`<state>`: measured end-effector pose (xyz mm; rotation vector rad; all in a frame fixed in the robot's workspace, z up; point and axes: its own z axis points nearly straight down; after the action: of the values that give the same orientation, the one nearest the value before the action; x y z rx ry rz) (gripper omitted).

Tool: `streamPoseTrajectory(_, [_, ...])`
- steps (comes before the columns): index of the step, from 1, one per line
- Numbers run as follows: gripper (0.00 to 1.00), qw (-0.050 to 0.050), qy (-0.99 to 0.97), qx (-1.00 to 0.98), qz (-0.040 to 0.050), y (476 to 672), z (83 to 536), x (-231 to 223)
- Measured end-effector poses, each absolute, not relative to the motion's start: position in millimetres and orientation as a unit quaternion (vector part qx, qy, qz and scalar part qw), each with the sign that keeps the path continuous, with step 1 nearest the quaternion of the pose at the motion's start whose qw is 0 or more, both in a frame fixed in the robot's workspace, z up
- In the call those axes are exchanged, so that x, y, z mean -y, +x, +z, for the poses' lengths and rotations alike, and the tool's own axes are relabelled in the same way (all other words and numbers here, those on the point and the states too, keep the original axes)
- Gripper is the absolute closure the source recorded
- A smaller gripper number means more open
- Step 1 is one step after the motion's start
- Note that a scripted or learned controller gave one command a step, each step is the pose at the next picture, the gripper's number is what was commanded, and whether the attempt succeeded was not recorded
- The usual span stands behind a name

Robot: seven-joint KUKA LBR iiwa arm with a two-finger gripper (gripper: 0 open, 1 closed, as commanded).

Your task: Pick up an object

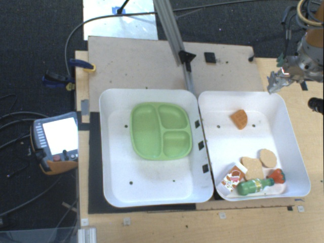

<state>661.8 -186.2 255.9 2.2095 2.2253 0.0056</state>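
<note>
We see the gripper (277,80) at the upper right, hanging just past the far right corner of the right bin (291,130), above the bench (152,59) rather than over the bin's contents. We cannot tell how it is set, since it is small and blurred from this angle, and nothing shows in it.

In the right bin, an orange piece (240,119) lies alone toward the far side, well apart from the rest. The others crowd the near right corner: two tan flat pieces (258,164) touching each other, a red item (277,175) just beside them, a green bottle (254,186) lying on its side along the near wall, and a small red and white packet (232,178) just to its left.

In the left bin (114,151), a green divided plate (161,131) with three compartments rests flat toward the far side.
</note>
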Motion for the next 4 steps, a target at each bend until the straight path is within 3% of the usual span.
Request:
streamPoseTrajectory(1, [1.00,0.000,0.704,-0.710,0.0008,630.9,250.2,134.8])
streamPoseTrajectory(4, [1.00,-0.001,0.704,-0.711,0.0007,563.2,239.9,-15.6])
